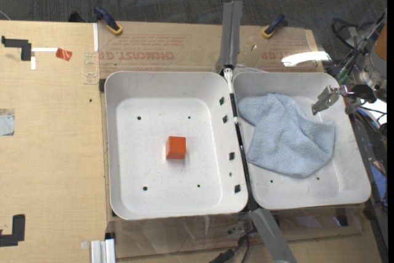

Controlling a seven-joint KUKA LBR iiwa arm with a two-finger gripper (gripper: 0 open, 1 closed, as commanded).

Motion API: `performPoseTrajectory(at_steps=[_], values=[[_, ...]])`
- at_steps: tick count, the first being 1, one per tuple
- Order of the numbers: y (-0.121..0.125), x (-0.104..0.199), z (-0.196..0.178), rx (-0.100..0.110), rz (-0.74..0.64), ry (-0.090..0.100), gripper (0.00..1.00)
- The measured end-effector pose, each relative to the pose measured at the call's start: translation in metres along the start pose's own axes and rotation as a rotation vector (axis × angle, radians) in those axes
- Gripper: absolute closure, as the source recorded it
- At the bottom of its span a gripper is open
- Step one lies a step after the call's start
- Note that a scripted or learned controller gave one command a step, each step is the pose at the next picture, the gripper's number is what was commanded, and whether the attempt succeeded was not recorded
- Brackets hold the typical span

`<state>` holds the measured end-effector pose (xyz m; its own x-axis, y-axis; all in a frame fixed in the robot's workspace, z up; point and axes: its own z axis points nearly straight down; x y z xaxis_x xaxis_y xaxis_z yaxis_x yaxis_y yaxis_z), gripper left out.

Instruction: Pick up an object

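Observation:
A small orange-red cube (pixel 176 148) sits near the middle of the left bin (pixel 123 132). A crumpled pale blue cloth (pixel 286 135) lies in the right bin (pixel 351 188), covering its upper and middle floor. My gripper (pixel 336 101) hangs at the right bin's upper right corner, just above the cloth's right edge. It is open, with one grey finger (pixel 323 101) pointing down-left toward the cloth and nothing between the fingers.
A grey divider bar (pixel 231 40) runs between the two bins. Clamps (pixel 108 20) hold brown cardboard behind them. Cables (pixel 363 40) trail near the arm at the far right. A wooden bench top (pixel 43 132) stretches to the left.

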<state>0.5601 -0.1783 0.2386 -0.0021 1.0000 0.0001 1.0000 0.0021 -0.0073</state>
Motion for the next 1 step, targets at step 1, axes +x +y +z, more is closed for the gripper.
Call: performPoseTrajectory(at_steps=[1], values=[[-0.0116, 0.0072, 0.1020, -0.001, -0.223, 0.001, 0.00]])
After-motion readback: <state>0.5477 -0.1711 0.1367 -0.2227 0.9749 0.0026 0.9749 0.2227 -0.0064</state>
